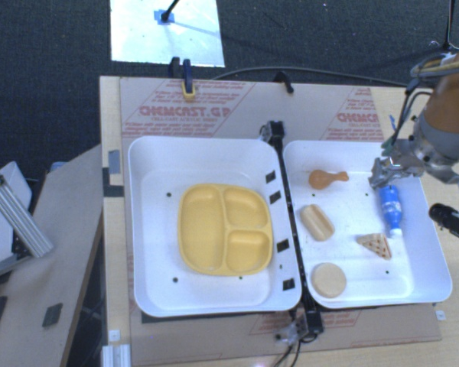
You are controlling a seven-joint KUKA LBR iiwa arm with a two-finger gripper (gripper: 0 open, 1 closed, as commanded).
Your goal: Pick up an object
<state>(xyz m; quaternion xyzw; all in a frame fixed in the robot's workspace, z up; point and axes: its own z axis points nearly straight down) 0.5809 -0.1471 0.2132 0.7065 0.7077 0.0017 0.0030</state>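
At the right of the frame the hand (388, 173) hovers over the right bin (436, 281) just above the top of the blue bottle (391, 209), which lies near the bin's right wall, though its grip state I cannot tell.

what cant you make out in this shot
- Gripper: finger state unclear in the camera view; small, over the blue bottle's top end.
- Bottle's top end: hidden under the gripper.
- Arm: cut off by the right edge.
- Bottle label: too small to read.
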